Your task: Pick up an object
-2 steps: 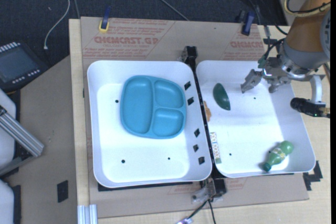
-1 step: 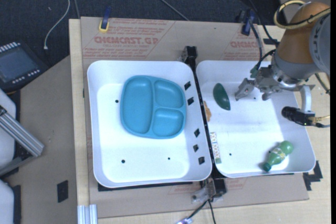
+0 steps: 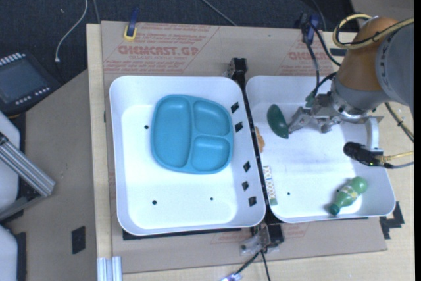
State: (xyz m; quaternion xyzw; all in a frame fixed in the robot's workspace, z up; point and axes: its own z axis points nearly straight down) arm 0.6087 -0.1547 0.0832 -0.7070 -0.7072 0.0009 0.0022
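Observation:
A dark green rounded object [image 3: 277, 122] lies in the right bin [image 3: 309, 197] near its upper left corner. My gripper [image 3: 304, 120] reaches in from the right, low over the bin, and its tip sits right beside that object's right edge; I cannot see whether they touch. A light green bottle [image 3: 347, 195] lies on its side at the bin's lower right corner, well away from the gripper. In the left bin [image 3: 177, 207] rests a blue divided plate [image 3: 193, 133].
The grey arm with its orange band [image 3: 368, 62] fills the upper right over the bin's far corner. A black cable fitting [image 3: 362, 153] hangs below the wrist. A small orange scrap [image 3: 260, 139] lies by the divider between the bins.

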